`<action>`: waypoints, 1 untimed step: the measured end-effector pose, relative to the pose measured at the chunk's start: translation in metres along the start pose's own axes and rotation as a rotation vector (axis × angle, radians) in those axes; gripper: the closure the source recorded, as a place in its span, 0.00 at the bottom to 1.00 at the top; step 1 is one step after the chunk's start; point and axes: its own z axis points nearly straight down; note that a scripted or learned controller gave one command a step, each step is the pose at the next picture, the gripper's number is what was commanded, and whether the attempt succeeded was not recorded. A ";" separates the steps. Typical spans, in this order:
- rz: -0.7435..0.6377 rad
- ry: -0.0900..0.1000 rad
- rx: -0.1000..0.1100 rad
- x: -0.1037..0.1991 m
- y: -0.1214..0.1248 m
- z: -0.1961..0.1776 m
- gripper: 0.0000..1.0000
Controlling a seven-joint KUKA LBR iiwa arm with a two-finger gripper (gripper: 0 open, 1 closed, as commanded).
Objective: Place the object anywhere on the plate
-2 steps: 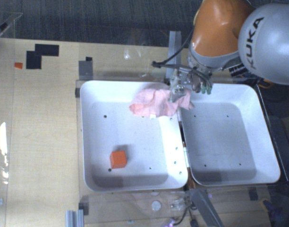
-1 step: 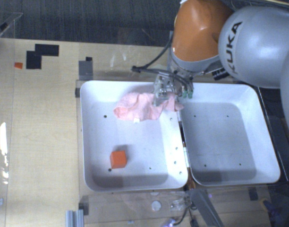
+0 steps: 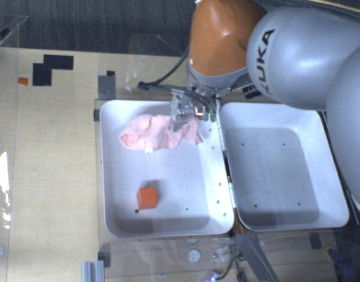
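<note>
A pale wooden counter (image 3: 50, 175) is carrying two white bins side by side. The fingers (image 3: 186, 117) are hanging over the far right of the left bin (image 3: 109, 175), above a pink cloth (image 3: 150, 135); I cannot tell whether they are spread or pinching it. An orange block (image 3: 147, 198) is lying near the front. No plate is visible, so a firm pinch on the cloth's bunched edge seems wise.

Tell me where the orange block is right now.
The orange block sits in the left bin in the camera view, near its bottom-left corner, below and apart from the pink cloth that lies at the bin's top under the gripper.
</note>
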 end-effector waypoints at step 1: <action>0.000 0.000 0.000 0.000 0.000 0.000 0.00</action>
